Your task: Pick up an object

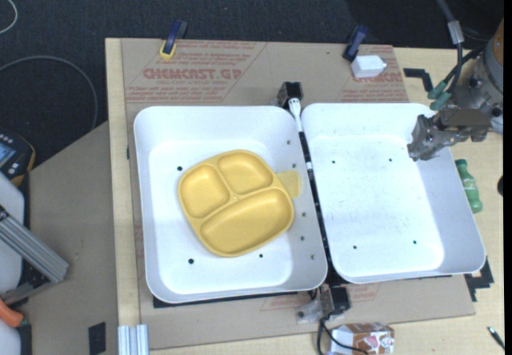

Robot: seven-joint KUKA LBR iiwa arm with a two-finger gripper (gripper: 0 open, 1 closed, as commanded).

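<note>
— While the grey arm reached in from the right of the frame, where did its gripper [424,141] stand?

— It hung over the upper right corner of the right bin [376,253], close to that bin's far rim. From where I stood I could not tell how wide the claw was set, and I saw nothing held in it.

— And the thing to be picked up?

— The only candidate lying in a bin was a yellow divided plate [235,201], three compartments, flat in the middle of the left bin [152,185]. A small yellow scrap [290,183] lay touching its right edge, though I could not make out what it was.

— So which way from the claw?

— Left and lower in the frame, well apart, across the seam where the two bins meet. The plate's long axis ran on a slant, from upper left down to lower right, with the single large compartment toward the lower right, nearest the seam. By my judgement the arm had the whole width of the right bin to cross before any grasp, and the plate's raised rim on the right side looked the nearest purchase.

— Anything else close by?

— A green object [469,184] lay outside the right bin's right rim, just below the claw in the frame.
</note>
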